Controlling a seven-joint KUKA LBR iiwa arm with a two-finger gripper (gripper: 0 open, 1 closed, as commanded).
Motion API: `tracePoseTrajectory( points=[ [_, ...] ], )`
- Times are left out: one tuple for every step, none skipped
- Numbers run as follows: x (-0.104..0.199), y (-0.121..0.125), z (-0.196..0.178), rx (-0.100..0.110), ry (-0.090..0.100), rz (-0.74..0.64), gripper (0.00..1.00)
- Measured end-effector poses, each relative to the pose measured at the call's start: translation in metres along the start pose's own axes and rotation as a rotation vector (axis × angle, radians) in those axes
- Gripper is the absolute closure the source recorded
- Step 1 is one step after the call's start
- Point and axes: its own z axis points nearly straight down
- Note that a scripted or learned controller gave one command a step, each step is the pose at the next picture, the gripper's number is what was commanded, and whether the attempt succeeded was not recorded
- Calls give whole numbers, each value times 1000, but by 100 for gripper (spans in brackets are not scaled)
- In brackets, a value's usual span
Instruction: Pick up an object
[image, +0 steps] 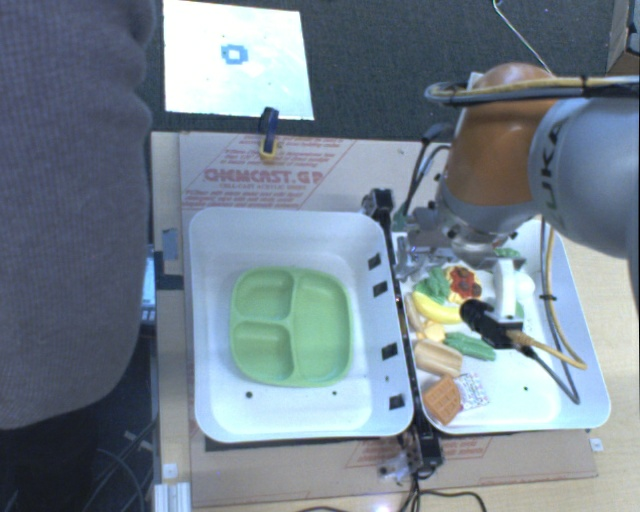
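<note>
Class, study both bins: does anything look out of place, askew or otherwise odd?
Nothing looks spilled or damaged. The green divided plate lies flat in the left bin. The toy foods are jumbled loosely in the right bin, which seems normal here.

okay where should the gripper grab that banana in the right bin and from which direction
Judging by its pose, grip the banana across its narrow width at mid-length, coming straight down from above. It lies flat, hemmed in by other toys, with the bin wall close on its left, so a side approach looks blocked.

Bench; two white bins
</note>
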Motion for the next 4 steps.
tracePoseTrajectory(
  points=[
    [64,-41,-8,-15,5,-13,100],
    [128,-82,-24,-17,5,-14,100],
    [123,-80,-23,-17,3,-5,0],
    [71,-80,18,-14,0,2,0]
  ],
)
